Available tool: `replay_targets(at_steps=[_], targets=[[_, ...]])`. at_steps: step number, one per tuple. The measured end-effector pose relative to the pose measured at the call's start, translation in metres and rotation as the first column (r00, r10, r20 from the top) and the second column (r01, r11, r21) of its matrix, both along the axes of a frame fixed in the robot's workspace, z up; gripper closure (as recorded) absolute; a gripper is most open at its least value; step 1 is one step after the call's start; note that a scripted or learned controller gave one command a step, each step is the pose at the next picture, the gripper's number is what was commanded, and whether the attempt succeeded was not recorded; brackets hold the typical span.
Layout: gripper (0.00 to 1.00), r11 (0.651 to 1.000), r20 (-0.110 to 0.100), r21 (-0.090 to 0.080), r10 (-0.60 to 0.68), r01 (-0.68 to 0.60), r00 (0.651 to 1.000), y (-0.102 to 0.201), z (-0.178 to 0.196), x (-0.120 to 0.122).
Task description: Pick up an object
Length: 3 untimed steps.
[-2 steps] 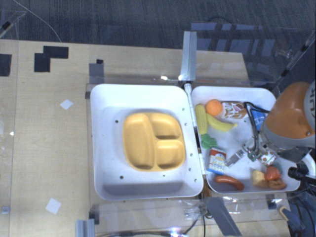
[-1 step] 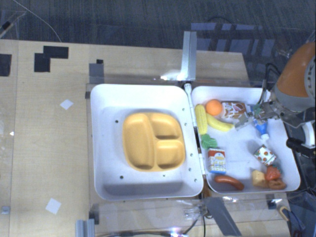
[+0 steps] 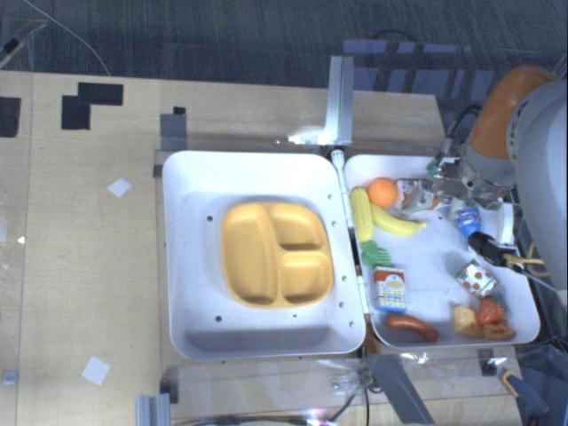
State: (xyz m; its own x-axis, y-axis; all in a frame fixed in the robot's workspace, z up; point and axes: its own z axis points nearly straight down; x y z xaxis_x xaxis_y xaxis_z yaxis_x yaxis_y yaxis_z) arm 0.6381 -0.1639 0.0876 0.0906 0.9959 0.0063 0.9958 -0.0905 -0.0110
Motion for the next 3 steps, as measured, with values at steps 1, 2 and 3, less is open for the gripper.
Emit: replay_targets(at_steps=[1, 2, 3], targets=[[0.00, 0.969, -0.008, -0.002, 0.246, -0.246, 0.969, -0.011, -0.001, 0.007], [1.00, 0.968, 0.003, -0.013, 0.251, -0.251, 0.968, -0.012, 0.012, 0.010], [1.00, 0.896, 0.019, -0.012, 0.444, -0.444, 0.896, 0.037, 0.065, -0.015]])
